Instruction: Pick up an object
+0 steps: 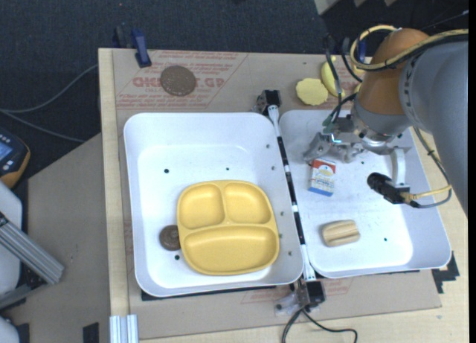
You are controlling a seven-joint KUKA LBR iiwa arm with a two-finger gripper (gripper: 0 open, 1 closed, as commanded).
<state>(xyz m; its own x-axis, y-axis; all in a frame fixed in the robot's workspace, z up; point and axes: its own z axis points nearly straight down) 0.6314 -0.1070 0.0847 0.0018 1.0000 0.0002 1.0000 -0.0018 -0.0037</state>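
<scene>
Two shallow white bins side by side on a flat, pale tan worktop [115,185] with faded red print along its far edge.

Left bin [145,155]: smooth glossy plastic, rounded corners, a few small dark dots on the floor. Inside, toward the near side, a matte yellow divided plate [224,226] with rounded-square outline, two small compartments at the far side and one wide one at the near side. Touching its left edge, a small brown round disc [169,238], partly tucked beside the plate rim.

Right bin [401,248]: same smooth white plastic. Near its middle left, a small carton [322,177], boxy, white with red and blue print, lying just below the tool. Toward the near side, well apart from the carton, a short tan cylinder [340,233], wood-like, lying on its side.

Tool [332,146]: metallic grey, angular, hanging over the far left part of the right bin, just beside the carton's upper end; nothing visibly between its parts. Open or closed: cannot tell. Above it, orange band [383,85], glossy and rounded, then bulky grey arm [442,88] entering from the right, with black and yellow cables [405,193] looping around.

Beyond the bins on the worktop: a flat brown round disc [178,79] with a rough surface, a blue clamp [140,47], and a lumpy yellow piece [312,91].
</scene>
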